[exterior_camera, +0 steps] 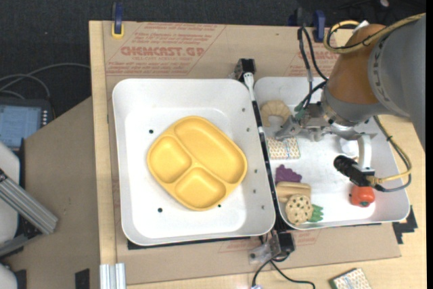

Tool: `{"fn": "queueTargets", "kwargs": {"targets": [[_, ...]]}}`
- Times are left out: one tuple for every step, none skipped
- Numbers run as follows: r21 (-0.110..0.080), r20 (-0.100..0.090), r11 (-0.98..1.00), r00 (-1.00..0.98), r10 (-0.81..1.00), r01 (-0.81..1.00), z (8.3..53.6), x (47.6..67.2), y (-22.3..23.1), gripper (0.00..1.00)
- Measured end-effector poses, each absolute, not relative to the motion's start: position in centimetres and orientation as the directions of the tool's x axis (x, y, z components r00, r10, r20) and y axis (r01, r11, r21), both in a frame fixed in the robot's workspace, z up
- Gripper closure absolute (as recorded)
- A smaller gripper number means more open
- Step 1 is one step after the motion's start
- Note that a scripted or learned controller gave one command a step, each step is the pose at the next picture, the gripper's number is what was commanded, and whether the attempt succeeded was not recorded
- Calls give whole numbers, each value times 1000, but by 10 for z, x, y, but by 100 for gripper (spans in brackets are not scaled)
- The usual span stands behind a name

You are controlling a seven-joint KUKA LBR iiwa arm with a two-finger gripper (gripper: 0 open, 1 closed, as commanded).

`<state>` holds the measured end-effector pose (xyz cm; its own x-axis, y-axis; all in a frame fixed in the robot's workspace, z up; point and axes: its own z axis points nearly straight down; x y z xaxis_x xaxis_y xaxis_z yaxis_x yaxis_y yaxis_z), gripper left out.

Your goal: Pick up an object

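The claw (292,126) hangs low over the right bin (392,166), near its left wall; whether it is apart or together cannot be told. A bagel (274,110) lies just up-left of it, a checkered card (283,148) just below it. Further below sit grapes (287,174) and a cookie (298,208). A tomato (362,195) lies well to its lower right. The yellow tray (196,162) rests in the left bin (135,112), well left.
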<state>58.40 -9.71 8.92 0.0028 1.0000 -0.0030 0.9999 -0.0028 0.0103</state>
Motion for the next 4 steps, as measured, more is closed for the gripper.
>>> {"fn": "queueTargets", "kwargs": {"targets": [[-1,-2,4,-4,1000,1000,85,641,-102,0],[1,-1,2,-2,1000,1000,95,640,-102,100],[-2,-2,-8,8,1000,1000,148,584,-183,100],[-2,0,0,0,1000,1000,145,587,-178,0]]}}
